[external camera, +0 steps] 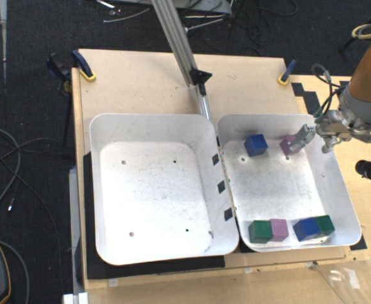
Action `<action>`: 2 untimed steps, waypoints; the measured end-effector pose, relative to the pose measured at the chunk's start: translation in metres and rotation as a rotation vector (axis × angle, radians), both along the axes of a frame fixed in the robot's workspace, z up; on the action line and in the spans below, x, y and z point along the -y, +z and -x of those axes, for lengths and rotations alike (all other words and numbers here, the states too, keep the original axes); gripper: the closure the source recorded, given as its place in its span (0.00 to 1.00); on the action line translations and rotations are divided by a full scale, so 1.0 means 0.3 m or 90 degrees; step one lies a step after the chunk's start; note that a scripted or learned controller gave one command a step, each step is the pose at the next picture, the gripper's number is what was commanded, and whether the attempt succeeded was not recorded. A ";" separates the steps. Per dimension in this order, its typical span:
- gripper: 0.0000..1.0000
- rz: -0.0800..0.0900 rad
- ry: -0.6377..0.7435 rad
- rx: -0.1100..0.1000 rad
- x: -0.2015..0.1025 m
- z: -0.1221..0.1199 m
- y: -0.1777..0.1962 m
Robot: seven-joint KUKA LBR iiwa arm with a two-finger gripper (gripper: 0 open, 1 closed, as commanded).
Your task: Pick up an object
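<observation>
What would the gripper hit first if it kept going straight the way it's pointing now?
Probably the purple block. The gripper reaches in from the right, pointing left and downward, and its tip sits right beside that block. The blue block lies farther along. Height above the bin floor is unclear.

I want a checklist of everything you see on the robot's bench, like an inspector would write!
Surface: pale wooden bench bearing two shallow white plastic bins, the left bin and the right bin, side by side.
Job's things: in the right bin, a blue cube and a purple block near the far side; along the near wall a green cube, a pink cube, a second blue cube and a darker green cube.
Clutter: small black tabs along the seam between the bins.
Grippers: end effector over the right bin's far right corner, beside the purple block.
Cables: black cables on the floor, left.
Surroundings: dark carpet; slanted metal pole; clamps at the bench corners.
</observation>
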State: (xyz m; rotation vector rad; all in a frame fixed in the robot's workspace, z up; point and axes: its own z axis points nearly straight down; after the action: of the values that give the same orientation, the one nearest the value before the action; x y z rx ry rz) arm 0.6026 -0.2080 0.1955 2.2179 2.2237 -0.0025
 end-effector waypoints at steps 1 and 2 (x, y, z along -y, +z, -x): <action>0.00 0.000 0.001 0.001 0.004 -0.204 -0.337; 1.00 0.001 0.002 0.002 0.006 -0.205 -0.289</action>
State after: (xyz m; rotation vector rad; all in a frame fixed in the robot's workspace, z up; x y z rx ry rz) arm 0.6641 -0.2098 0.1088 2.2122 2.2236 -0.0012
